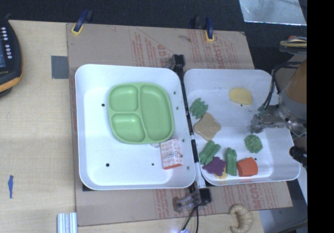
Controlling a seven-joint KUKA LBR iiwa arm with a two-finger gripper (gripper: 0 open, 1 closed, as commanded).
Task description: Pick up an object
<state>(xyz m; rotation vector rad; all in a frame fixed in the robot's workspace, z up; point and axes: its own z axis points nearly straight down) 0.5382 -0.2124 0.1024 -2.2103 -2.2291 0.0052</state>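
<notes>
The right bin (261,83) holds several toy foods. A yellow piece (240,96) lies at the back and a green leafy piece (198,107) sits near the left wall. A tan bread slice (207,126) and green beans (210,150) follow toward the front. A purple piece (214,166), a green pepper (230,160) and an orange block (247,167) line the front wall. My gripper (259,123) hangs low over the right side of this bin. It is just above and behind a green broccoli (254,143), with nothing visibly in it.
The left bin (94,169) carries a green divided plate (141,113) and a small red-and-white packet (171,154). A black divider clamp (179,62) sits between the bins. A tan curled object (241,218) lies on the cardboard in front of the right bin.
</notes>
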